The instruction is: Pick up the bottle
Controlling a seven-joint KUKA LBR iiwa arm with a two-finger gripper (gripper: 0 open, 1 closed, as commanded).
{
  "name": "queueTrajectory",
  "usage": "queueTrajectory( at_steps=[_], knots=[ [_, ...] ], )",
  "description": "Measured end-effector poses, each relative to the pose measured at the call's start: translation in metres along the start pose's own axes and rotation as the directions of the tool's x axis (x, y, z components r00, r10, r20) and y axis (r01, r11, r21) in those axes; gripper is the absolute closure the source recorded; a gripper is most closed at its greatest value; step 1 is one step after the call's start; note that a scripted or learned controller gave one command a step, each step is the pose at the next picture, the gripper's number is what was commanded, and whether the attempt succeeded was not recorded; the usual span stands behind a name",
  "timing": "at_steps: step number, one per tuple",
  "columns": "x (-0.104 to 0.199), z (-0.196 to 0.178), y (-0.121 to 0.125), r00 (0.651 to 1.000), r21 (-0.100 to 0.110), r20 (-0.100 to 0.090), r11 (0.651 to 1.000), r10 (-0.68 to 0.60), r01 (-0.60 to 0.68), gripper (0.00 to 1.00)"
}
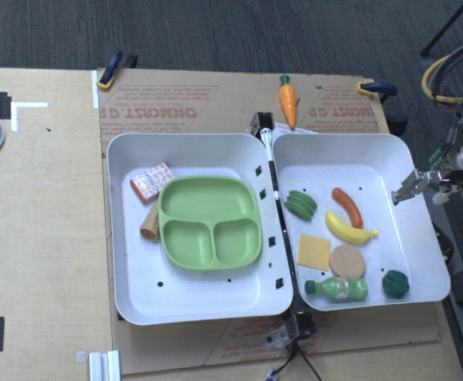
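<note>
The bottle [338, 289] is green with a pale label. It lies on its side near the front edge of the right bin [374, 153], cap pointing left. My gripper [410, 189] hangs at the right rim of that bin, well behind and to the right of the bottle and not touching it. The grey arm reaches in from the right edge of the camera view.
Around the bottle lie a round tan disc [347, 261], a yellow cheese slice [314, 252], a banana [350, 228], a red sausage [347, 206], a green pepper [301, 203] and broccoli [395, 283]. The left bin holds a green divided plate [211, 222], a small box [152, 182] and a cone [150, 226].
</note>
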State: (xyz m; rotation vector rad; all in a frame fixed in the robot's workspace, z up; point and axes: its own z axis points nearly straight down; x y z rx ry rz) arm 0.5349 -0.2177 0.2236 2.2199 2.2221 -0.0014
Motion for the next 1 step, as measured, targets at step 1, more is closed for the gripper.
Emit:
queueTrajectory(
  at_steps=[1],
  knots=[
    [-0.0003,-0.0095,0.0005,1.0,0.0,0.001,1.0,-0.002,0.002,1.0]
  ],
)
